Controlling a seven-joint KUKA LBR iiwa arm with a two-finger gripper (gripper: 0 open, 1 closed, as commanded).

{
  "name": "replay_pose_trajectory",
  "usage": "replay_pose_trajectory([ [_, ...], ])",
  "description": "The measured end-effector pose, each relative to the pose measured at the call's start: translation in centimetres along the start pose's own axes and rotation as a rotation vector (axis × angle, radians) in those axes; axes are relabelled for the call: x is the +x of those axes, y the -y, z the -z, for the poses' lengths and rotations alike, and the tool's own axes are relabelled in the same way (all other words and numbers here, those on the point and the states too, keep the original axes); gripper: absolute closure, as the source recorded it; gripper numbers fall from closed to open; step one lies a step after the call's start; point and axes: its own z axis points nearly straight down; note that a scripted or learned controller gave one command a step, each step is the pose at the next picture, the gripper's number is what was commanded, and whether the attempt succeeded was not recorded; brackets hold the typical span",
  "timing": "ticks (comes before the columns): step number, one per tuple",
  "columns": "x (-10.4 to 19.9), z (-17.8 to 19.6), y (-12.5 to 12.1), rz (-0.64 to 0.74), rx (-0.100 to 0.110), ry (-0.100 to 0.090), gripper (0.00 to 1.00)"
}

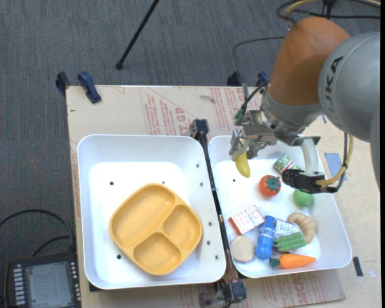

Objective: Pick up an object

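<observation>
My gripper [243,151] hangs over the far left part of the right bin [337,236]. A small yellow banana [243,167] points down from between its fingers, which are shut on the banana's upper end. Lower in the same bin lie a red tomato [269,185], a green lime [303,197], a green and white carton [283,164], a red and white box [246,219], a blue bottle [265,237], a tan pastry [303,222], a green vegetable [290,241], a carrot [294,260] and a round beige piece [242,248].
The left bin [96,172] holds a yellow divided plate [155,228]. The grey arm with its orange band [305,56] reaches in over the right bin's far side. A black cable connector [301,179] hangs near the lime. Bare white floor shows at the left bin's far end.
</observation>
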Motion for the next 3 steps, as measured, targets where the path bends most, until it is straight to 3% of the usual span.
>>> replay_pose_trajectory([
  [1, 0.0, 1.0, 0.0, 0.004, 0.001, -0.001, 1.00],
  [2, 8.3, 0.7, 4.4, -0.012, -0.002, 0.006, 1.00],
  [3, 8.3, 1.7, 4.4, -0.007, 0.000, 0.006, 1.00],
])
